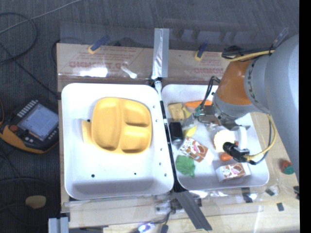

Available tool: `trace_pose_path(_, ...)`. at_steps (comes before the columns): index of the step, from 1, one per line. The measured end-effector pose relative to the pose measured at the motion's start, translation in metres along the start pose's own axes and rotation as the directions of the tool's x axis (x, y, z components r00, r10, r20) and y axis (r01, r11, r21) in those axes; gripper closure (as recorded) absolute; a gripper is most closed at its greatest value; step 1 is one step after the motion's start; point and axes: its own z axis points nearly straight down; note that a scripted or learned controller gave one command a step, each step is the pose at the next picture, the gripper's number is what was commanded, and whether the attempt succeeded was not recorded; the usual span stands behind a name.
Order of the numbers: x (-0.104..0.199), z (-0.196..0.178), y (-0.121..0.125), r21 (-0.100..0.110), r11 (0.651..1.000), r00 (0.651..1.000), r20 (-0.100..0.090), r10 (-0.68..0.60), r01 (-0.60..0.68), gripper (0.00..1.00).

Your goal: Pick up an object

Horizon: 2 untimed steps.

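Low in the right bin (260, 176), gripper (210, 116) among small items; opening impossible to tell.

- Single fixed cam above the bench, looking down at a slant.
- Frames both white bins: left bin (73, 178), right bin (260, 176), plus dark floor on the far and left sides.
- Arm (272, 76) enters from the right, big in frame.
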Motion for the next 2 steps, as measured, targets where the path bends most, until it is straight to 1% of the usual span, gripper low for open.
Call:
trace_pose_path(1, 0.002, -0.01, 0.001, -0.001, 1.0, 1.0, -0.006, -0.001, 0.001, 1.0)
trace_pose_path(2, 0.002, -0.001, -0.016, -0.005, 0.995, 0.995, -0.01, 0.099, -0.099, 1.0)
